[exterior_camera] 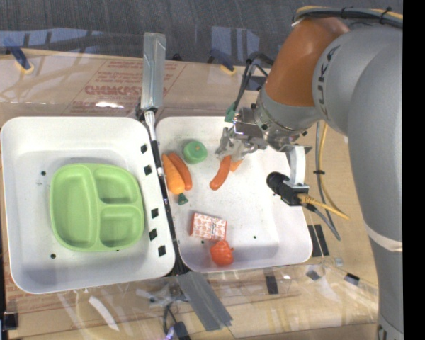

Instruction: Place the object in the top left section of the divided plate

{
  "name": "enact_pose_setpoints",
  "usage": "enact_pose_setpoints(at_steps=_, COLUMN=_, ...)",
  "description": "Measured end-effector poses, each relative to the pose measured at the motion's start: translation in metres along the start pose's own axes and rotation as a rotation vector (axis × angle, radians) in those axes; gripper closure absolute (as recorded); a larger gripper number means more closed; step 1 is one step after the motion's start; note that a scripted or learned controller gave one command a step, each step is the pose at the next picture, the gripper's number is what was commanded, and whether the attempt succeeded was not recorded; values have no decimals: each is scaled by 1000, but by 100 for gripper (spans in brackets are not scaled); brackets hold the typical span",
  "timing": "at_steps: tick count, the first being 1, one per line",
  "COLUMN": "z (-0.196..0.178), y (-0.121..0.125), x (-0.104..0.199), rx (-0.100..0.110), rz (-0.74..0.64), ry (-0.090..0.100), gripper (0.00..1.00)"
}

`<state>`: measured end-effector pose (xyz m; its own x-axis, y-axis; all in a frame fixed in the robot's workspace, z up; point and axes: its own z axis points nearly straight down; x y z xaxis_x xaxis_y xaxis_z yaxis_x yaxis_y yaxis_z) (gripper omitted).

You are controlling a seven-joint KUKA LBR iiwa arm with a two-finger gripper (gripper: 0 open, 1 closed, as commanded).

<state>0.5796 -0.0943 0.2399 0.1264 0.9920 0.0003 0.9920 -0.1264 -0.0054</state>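
Observation:
A green divided plate [96, 207] lies in the left white bin [28, 140]. My gripper [231, 151] hangs over the upper middle of the right bin [283, 225], shut on the top end of a slim orange-red pepper [220, 175]. The pepper dangles down and to the left from between the fingers. The plate's top left section sits far to the left of the gripper, across the wall between the bins.
In the right bin lie an orange carrot [176, 173], a green round piece [195, 151], a red and white packet [208, 227] and a red tomato-like piece [222, 253]. A black part of the arm [283, 187] reaches over the bin's right side.

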Motion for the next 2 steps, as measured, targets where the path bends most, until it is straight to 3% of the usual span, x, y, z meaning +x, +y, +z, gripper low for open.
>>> enact_pose_setpoints(at_steps=1, z=-1, y=-62, x=61, rx=0, rz=-169, ry=-1, gripper=100)
enact_pose_setpoints(at_steps=2, z=50, y=-53, x=136, rx=2, rz=-312, ry=-2, gripper=100)
